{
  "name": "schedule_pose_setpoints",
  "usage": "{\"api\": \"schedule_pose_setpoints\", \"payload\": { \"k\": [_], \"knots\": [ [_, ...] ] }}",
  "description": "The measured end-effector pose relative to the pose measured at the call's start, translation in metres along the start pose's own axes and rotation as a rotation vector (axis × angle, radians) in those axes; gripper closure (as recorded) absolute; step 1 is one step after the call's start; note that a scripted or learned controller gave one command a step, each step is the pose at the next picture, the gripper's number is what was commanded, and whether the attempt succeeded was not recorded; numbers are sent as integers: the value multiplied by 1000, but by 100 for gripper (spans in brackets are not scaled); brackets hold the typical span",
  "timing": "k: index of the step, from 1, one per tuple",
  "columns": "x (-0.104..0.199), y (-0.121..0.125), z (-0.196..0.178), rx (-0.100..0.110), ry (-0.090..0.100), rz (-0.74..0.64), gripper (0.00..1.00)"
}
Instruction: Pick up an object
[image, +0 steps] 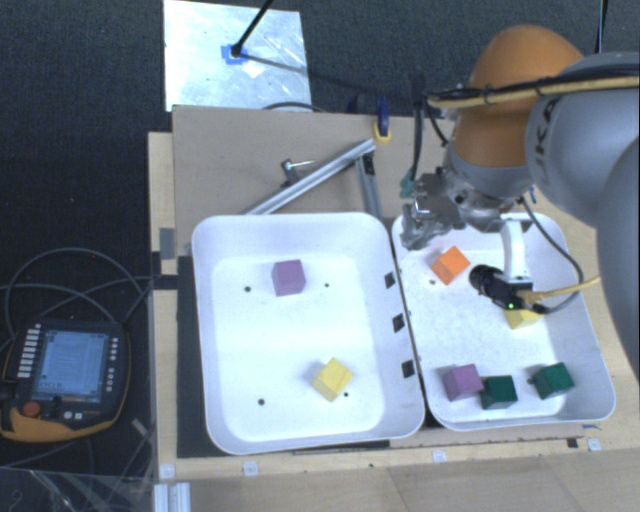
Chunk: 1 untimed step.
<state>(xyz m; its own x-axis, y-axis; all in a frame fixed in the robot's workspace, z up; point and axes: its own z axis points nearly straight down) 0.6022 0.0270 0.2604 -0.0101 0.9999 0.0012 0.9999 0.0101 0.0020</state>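
Camera view, left to right: a teach pendant (62, 378) lies on the floor beside the bench. Next, the left bin (215, 300) holds a purple cube (288, 277) and a yellow cube (332, 379), well apart. Further right, the right bin (590, 385) holds an orange cube (451, 265), a purple block (462, 381), two green blocks (498, 391) and a partly hidden yellow block (522, 318). Over this bin's far end hangs the gripper (422, 228), just beside the orange cube; I cannot tell how its jaws stand.
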Motion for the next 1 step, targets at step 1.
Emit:
{"api": "schedule_pose_setpoints", "payload": {
  "k": [1],
  "knots": [
    [37,35,24,0,0,1,100]
  ]
}}
